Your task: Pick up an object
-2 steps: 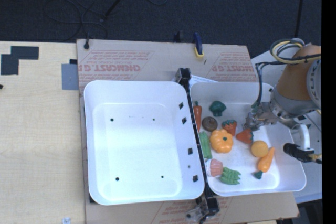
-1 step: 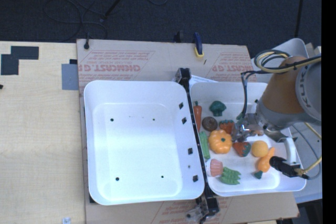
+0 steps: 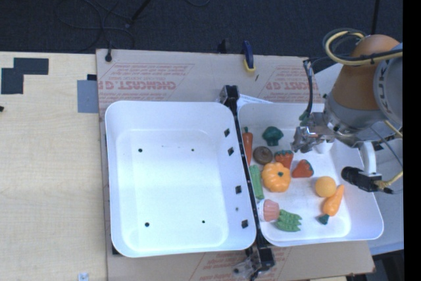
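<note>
Gripper low over right bin, far half; opening can't be read, nothing seen held. Nearest candidates: red strawberry-like piece, small orange-red piece, both mid-bin. Toy produce, judged light, rigid plastic, smooth, likely slippery. Best hold judged across strawberry's widest part. Left bin alongside.

Two white bins: the left bin and the right bin. The right one contains about ten toy foods, including two carrots and one pumpkin.
</note>
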`<state>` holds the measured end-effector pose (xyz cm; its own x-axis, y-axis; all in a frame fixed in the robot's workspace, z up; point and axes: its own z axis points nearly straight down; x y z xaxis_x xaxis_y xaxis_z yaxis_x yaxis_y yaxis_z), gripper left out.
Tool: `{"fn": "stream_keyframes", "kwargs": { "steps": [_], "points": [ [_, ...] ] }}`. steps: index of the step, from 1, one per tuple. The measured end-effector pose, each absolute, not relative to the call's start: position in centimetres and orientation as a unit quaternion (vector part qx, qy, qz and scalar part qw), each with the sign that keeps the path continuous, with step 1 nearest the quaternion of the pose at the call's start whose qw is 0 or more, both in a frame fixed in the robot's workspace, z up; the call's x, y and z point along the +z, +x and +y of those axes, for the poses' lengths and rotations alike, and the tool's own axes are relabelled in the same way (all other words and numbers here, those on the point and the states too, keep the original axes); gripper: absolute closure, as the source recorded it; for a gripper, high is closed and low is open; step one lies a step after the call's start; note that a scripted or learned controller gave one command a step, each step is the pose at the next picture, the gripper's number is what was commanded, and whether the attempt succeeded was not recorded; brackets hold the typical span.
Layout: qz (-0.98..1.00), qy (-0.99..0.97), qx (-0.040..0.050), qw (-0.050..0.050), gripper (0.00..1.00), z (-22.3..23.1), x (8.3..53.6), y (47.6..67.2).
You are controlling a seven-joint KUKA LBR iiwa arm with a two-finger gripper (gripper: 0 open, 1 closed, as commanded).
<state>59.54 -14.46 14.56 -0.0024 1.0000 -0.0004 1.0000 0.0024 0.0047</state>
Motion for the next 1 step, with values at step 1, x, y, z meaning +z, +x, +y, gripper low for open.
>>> {"fn": "stream_keyframes", "kwargs": {
  "steps": [1],
  "points": [
    [0.709,0.706,0.001,0.001,1.0,-11.64,15.95,64.63]
  ]
}}
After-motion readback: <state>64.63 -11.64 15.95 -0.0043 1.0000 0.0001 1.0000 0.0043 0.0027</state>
